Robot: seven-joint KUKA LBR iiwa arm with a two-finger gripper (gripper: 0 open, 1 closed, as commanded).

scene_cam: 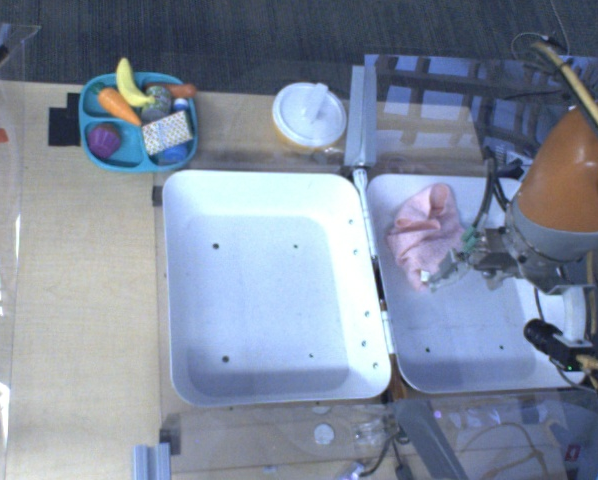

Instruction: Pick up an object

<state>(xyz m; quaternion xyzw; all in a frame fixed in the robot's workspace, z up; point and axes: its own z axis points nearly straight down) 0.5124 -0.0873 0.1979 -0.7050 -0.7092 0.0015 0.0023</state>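
Note:
A crumpled pink cloth (425, 230) lies in the far left part of the right white bin (479, 363). My gripper (445, 271) reaches in from the right, its metal fingertips at the cloth's lower right edge, touching or just over it. Behind it sits the grey wrist with the orange band (564, 183). I cannot make out whether any cloth is between the fingers.
The left white bin (269, 288) adjoins the right one. At the back left stands a blue tray (137, 123) with toy food, including a banana and a carrot. A white lidded container (309, 116) stands behind the bins. Cables hang at the right.

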